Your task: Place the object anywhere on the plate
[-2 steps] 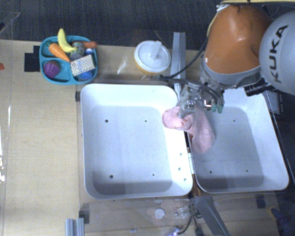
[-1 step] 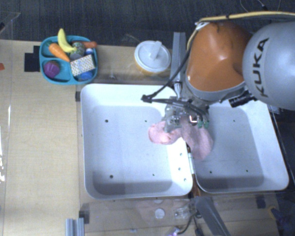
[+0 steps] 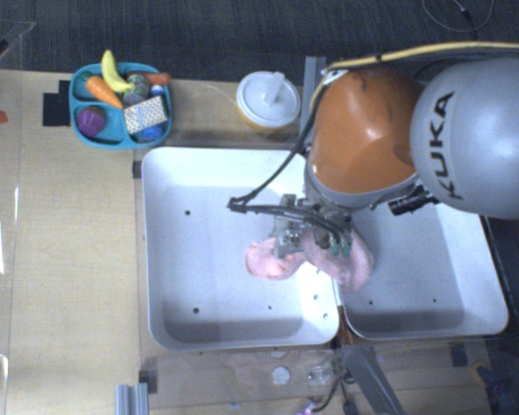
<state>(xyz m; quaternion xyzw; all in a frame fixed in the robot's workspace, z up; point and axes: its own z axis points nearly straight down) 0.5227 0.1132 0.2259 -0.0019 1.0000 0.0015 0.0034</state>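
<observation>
At about ten o'clock on the table (image 3: 60,258) sits a blue tray (image 3: 80,132) with toy food. At twelve o'clock stands a white cup with lid (image 3: 268,100). The left bin (image 3: 190,258) takes the middle. A pink plate (image 3: 277,262) lies at its four o'clock side and crosses the edge into the right bin (image 3: 432,301). The claw (image 3: 307,232) is just over the plate. I cannot tell if the claw is apart or together. The grey and orange arm (image 3: 389,128) fills the two o'clock area.
</observation>
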